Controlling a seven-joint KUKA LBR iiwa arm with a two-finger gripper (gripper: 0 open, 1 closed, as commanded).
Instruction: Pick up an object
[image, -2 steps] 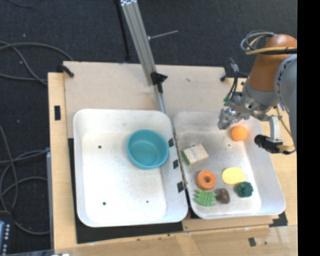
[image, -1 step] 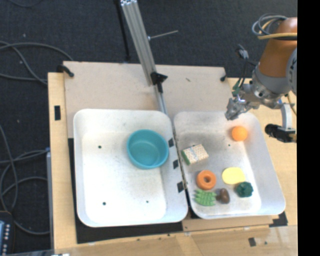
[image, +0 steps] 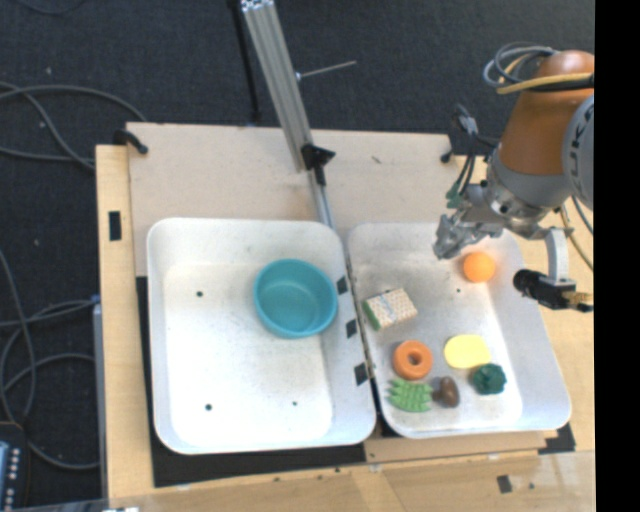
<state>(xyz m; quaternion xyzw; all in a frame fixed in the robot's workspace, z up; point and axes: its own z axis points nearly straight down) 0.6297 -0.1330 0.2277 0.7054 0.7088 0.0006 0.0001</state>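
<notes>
Pincer hangs over the right bin's far end, its opening impossible to judge; the orange ball lies just beside it, nearer the camera

My grey gripper, near the upper right of the frame, blurs so its fingertips cannot be made out. My orange-banded arm is cut off at the right edge. The slanted aluminium rail leaves the frame at the top.
</notes>
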